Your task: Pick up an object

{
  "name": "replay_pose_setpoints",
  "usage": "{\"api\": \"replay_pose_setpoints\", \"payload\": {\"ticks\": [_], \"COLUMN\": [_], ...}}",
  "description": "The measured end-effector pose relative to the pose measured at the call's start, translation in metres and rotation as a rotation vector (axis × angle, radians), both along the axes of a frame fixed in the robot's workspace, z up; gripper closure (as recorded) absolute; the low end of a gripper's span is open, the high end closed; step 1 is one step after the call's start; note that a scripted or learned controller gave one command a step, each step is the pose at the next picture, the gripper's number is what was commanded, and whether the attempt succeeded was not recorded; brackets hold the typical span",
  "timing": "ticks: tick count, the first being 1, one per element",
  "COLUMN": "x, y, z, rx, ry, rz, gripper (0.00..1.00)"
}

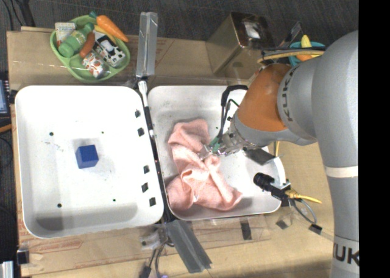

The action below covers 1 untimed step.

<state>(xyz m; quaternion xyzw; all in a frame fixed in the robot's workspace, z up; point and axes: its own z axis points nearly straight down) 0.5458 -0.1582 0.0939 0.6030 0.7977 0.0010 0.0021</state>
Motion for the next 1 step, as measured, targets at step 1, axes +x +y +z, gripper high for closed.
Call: {"api": "replay_pose_setpoints", "payload": {"ticks": [1], "x": [0.0236], "y": [0.0725], "z": [0.0978], "rx": [0.001], "ry": [0.004], "rz": [-0.028], "gripper": [1.00]}}
